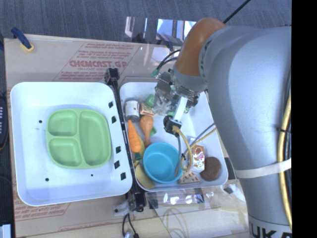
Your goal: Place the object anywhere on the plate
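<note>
Starting at the left of the frame, a green divided plate is seen lying in the left bin. In the right bin, a carrot, a blue bowl and a brown round item are crowded together. Above them, the gripper is lowered among the objects; how far it is open cannot be told.
</note>
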Robot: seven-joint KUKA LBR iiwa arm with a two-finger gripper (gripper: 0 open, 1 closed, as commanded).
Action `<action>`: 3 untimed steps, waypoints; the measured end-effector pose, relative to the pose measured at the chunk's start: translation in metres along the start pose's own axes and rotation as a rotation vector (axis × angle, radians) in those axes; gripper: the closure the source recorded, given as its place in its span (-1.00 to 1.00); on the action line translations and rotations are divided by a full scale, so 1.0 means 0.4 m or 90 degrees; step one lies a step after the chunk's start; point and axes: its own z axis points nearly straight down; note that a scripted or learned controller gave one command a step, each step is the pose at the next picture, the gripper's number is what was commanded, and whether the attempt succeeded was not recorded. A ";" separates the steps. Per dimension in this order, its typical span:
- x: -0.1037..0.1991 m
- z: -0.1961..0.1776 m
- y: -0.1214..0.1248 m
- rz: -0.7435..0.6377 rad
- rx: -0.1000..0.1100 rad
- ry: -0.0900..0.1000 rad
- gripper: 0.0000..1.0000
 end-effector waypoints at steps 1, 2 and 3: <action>0.065 -0.161 -0.126 0.032 -0.012 0.005 1.00; 0.062 -0.155 -0.127 0.033 -0.009 0.003 -1.00; 0.076 -0.065 -0.308 -0.035 -0.007 -0.001 -1.00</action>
